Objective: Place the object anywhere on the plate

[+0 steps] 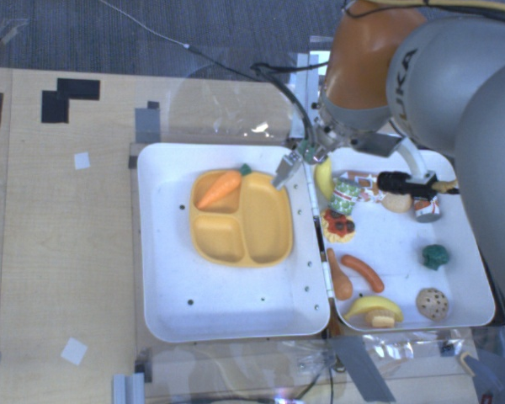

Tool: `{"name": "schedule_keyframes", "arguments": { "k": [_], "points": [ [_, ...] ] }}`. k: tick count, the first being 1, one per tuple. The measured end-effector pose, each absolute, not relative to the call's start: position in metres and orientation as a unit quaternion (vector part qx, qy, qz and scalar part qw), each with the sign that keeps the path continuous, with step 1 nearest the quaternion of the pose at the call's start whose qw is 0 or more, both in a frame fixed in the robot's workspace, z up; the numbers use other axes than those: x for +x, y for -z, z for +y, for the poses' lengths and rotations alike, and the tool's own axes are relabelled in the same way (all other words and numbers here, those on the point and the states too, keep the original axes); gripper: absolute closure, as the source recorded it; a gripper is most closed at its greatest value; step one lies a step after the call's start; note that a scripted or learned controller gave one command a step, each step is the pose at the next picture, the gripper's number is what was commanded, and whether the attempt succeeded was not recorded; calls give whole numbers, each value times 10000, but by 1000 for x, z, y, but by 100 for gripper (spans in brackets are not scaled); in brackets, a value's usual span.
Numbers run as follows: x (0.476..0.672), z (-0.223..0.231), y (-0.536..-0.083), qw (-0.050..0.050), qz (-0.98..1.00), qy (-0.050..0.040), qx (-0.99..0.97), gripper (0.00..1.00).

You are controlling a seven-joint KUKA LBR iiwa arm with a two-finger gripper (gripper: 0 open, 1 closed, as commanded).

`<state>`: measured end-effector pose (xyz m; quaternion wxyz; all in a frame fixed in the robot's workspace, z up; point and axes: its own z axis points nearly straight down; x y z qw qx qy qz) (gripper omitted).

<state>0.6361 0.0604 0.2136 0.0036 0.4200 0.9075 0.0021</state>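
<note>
An orange carrot (pixel 219 188) with a green top lies in the upper left compartment of the yellow divided plate (pixel 265 225), which sits in the left white bin (pixel 168 293). My gripper (pixel 290 167) hangs over the plate's upper right corner, near the wall between the two bins. It is apart from the carrot, off to its right, and nothing shows in it. The grey and orange arm (pixel 379 57) comes in from the upper right.
The right bin (pixel 480 305) holds several toy foods: a banana (pixel 323 178), a small can (pixel 347 196), a red sausage (pixel 362 269), a green broccoli (pixel 435 256), a speckled ball (pixel 432 303) and a yellow piece (pixel 375 310). Cables (pixel 269 78) trail behind the bins.
</note>
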Motion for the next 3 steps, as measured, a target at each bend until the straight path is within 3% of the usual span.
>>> {"name": "schedule_keyframes", "arguments": {
  "k": [1,2,3],
  "points": [
    [636,22,-273,61,8946,-31,4468,0],
    [637,25,-283,85,8971,-40,4417,100],
    [623,94,-221,-1,8902,-10,4557,100]
  ]
}}
